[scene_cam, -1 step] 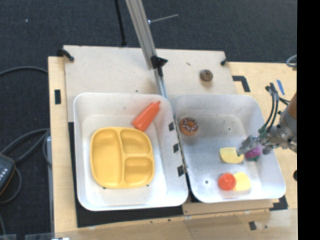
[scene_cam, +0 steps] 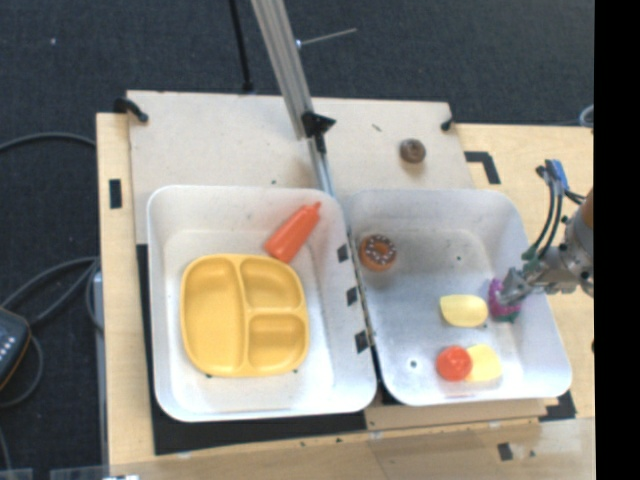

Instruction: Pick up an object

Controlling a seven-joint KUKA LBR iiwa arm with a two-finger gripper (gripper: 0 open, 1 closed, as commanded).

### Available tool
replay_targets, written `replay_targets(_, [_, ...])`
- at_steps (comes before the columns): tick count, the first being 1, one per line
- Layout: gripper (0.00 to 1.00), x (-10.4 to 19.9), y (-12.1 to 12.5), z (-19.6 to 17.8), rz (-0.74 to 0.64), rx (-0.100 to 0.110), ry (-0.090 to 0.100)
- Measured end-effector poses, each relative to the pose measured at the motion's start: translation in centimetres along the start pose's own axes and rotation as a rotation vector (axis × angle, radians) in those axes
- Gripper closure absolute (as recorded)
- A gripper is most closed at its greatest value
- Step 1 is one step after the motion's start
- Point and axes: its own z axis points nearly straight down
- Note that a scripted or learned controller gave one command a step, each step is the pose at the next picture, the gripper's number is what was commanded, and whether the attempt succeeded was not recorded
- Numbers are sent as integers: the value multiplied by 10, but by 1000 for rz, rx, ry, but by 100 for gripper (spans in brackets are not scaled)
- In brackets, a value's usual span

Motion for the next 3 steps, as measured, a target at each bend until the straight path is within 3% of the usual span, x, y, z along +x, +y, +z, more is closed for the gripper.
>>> replay_targets(1, [0, 0, 0, 1, 2, 1, 1])
replay_targets(2, [0, 78, -11, 121, -2, 7, 2])
replay_targets(3, [0, 77, -10, 118, 3, 5, 3])
